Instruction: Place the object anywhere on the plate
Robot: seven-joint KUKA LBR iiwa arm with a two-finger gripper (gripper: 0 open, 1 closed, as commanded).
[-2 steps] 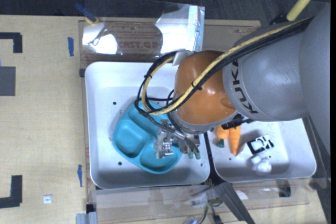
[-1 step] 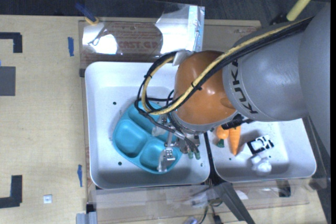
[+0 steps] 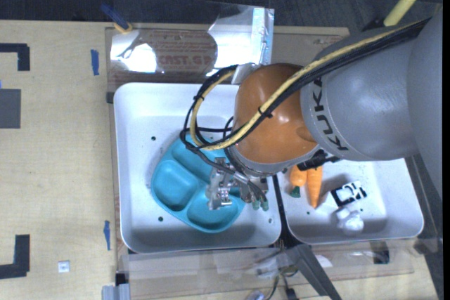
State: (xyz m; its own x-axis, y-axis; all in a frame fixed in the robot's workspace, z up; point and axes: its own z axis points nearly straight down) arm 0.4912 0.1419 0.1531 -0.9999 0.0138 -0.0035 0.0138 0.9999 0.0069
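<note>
A blue divided plate (image 3: 181, 186) lies in the left white bin (image 3: 140, 151), toward its front. My gripper (image 3: 221, 194) hangs over the plate's right compartment, below the orange wrist band (image 3: 271, 116). Its metal fingers are small and cluttered by cables here. I make out nothing between them. An orange carrot-shaped toy (image 3: 311, 183) lies in the right bin (image 3: 394, 214), near its left wall.
A small black-and-white object (image 3: 349, 193) and a white piece (image 3: 350, 221) lie in the right bin beside the carrot. The big grey arm (image 3: 380, 95) covers the back of both bins. A clear plastic sheet (image 3: 190, 46) stands behind the left bin.
</note>
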